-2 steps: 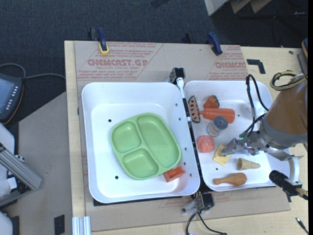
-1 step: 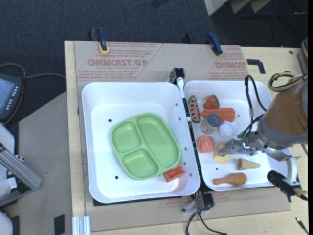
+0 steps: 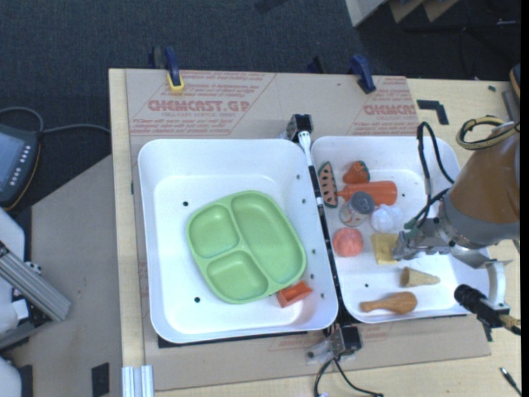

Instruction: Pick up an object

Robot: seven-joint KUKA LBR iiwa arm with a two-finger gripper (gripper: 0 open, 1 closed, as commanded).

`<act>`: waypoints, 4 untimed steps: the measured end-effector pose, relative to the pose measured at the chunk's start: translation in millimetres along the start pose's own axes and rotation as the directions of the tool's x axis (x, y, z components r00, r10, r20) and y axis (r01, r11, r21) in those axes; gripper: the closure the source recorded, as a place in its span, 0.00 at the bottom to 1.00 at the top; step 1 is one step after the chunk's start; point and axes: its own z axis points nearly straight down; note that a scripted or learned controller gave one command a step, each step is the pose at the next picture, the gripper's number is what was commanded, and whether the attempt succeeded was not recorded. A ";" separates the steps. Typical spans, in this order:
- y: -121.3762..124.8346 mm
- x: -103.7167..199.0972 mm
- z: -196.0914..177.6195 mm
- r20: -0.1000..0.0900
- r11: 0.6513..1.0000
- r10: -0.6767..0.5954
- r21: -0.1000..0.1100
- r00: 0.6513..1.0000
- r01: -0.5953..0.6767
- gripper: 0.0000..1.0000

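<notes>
In the left bin (image 3: 157,222) you see a green divided plate (image 3: 245,246) with an orange block (image 3: 293,294) at its edge. The right bin (image 3: 446,160) holds the crowded targets: a pink ball (image 3: 348,241), a yellow piece (image 3: 383,247) and a wedge (image 3: 420,278). The gripper (image 3: 407,246) sits low beside the yellow piece; you cannot tell how its jaws stand. Expect it to nudge neighbours or close on nothing.
</notes>
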 end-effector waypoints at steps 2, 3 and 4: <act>-14.2 5.7 -113.5 0.006 1.000 0.000 0.000 1.000 0.000 1.00; -13.1 5.6 -127.0 0.005 1.000 -0.001 0.003 1.000 0.001 1.00; 32.1 41.2 -136.4 0.003 1.000 -0.006 0.002 1.000 0.006 1.00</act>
